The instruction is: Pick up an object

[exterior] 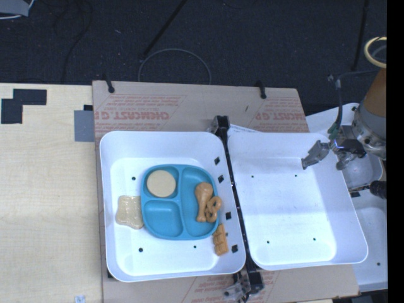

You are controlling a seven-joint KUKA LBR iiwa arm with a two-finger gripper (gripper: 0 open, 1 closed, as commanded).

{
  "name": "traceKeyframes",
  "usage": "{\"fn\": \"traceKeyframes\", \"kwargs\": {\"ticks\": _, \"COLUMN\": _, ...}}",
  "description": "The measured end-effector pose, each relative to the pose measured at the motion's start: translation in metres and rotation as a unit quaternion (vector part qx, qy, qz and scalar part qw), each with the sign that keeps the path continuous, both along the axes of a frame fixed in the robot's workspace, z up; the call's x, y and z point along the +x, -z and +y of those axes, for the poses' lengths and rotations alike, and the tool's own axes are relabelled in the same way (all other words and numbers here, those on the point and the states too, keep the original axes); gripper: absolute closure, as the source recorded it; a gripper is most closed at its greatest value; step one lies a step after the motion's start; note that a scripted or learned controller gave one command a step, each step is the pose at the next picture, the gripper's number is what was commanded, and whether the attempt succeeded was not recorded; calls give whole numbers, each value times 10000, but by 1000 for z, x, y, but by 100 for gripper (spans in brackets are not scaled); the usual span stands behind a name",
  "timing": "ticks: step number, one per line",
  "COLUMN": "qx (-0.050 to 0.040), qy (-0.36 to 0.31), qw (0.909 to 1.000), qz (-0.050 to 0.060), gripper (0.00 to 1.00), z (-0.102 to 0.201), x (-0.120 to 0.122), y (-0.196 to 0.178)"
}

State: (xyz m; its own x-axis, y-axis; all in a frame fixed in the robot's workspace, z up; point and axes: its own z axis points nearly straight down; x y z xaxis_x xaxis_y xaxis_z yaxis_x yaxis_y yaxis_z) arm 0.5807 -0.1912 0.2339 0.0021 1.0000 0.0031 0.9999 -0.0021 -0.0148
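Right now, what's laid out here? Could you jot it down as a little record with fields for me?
left bin: holds a blue divided tray and loose food pieces
tray, round compartment: pale round biscuit
tray, right compartment: brown drumstick piece with a pretzel against it
beside tray, left: pale bread piece on the bin floor
beside tray, lower right: small brown piece on the bin floor
right bin: white, next to the left bin
pincer: over the right bin's upper right part, far from the food

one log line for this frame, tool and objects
tool over right bin, near its right rim | holding nothing seen | blue tray with food in left bin | pick not begun
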Motion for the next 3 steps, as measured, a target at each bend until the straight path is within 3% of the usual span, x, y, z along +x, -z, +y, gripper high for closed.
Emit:
{"fn": "traceKeyframes", "kwargs": {"ticks": 1, "qx": -15, "qy": -12, "qw": 10000, "qz": -67, "gripper": 0, "z": 0, "x": 3, "y": -8}}
{"fn": "traceKeyframes", "kwargs": {"ticks": 3, "qx": -6, "qy": -6, "qw": 10000, "qz": -39, "gripper": 0, "z": -13, "x": -1, "y": 91}}
